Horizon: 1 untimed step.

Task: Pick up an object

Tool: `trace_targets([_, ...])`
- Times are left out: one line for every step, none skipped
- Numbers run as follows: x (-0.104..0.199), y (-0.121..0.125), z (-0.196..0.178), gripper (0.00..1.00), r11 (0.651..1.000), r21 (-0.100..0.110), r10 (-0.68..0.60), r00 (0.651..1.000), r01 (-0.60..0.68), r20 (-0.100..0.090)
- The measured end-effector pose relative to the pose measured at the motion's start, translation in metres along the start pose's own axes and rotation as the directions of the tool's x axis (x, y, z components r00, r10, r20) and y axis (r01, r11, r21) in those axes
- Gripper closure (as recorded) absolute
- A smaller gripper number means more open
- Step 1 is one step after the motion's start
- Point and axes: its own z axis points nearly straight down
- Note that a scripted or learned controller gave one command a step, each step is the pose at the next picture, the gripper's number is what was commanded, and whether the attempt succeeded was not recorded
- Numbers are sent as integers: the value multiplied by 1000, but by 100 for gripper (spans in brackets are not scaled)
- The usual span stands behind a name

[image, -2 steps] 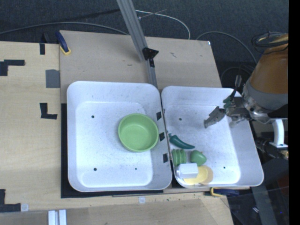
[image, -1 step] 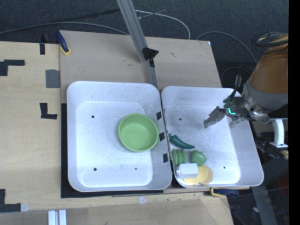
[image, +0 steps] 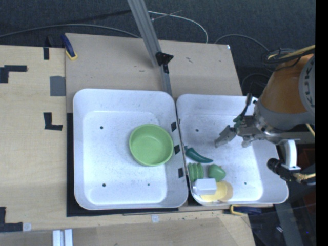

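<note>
My gripper (image: 236, 138) hangs over the middle of the right bin (image: 256, 183), its two grey fingers (image: 224, 136) spread open with nothing between them. Below and to its left, in that bin's front left corner, lies a cluster: a dark green curved piece (image: 198, 156), a ridged green item (image: 195, 170), a rounded green item (image: 217, 172), a white block (image: 206, 185) and a yellow object (image: 224, 191). A light green bowl (image: 151, 145) sits upright in the left bin (image: 92, 111), right of its centre.
A grey metal pole (image: 146, 24) slants from the top of the view down to the divider between the bins. Cables (image: 179, 19) lie on the dark floor behind the bench. A blue and yellow clamp (image: 68, 47) sits at the bench's back left corner.
</note>
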Motion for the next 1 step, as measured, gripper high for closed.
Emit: trace_targets([-2, -8, 46, 0, 1000, 1, 1, 1000, -1, 0])
